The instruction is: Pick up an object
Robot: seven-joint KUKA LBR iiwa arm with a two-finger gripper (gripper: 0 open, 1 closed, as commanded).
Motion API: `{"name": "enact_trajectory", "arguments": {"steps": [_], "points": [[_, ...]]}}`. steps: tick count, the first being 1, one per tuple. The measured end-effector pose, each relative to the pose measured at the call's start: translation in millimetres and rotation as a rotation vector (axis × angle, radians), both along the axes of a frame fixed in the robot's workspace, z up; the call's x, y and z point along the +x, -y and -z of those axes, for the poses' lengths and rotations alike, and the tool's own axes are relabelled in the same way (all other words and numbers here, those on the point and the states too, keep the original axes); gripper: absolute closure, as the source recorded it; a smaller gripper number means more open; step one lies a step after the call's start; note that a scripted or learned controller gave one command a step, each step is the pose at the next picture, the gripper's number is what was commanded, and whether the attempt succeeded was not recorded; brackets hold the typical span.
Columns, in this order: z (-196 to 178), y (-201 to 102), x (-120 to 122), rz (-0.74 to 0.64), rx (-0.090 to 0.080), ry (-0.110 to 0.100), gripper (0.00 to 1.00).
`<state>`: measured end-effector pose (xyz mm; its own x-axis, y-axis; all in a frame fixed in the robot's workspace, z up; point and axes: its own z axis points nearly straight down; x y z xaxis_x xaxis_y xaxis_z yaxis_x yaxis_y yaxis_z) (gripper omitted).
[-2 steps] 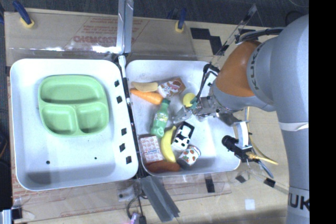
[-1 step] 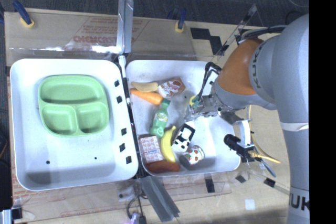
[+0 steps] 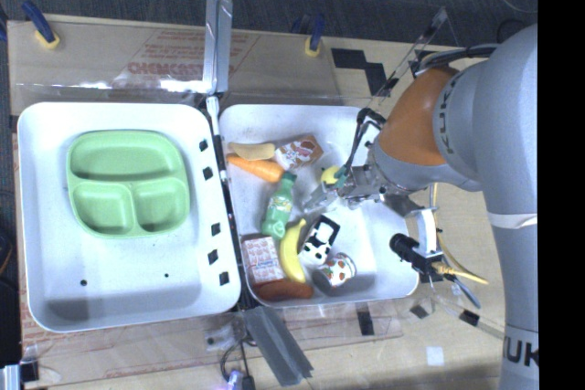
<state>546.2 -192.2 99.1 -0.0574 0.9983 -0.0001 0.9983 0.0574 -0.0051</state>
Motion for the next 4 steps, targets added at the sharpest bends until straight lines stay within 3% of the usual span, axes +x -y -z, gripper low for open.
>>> {"name": "enact_trajectory", "arguments": {"steps": [1,2,3,4], "points": [[-8.4,0.1,0.2,-0.002,0.000,-0.001,1.00],[-8.4,0.1,0.2,-0.002,-0.001,-0.002,0.00],[-16.8,0.3,0.5,-0.003,-0.001,-0.002,1.00],[-16.8,0.3,0.5,-0.004,-0.001,-0.002,0.00]]}}
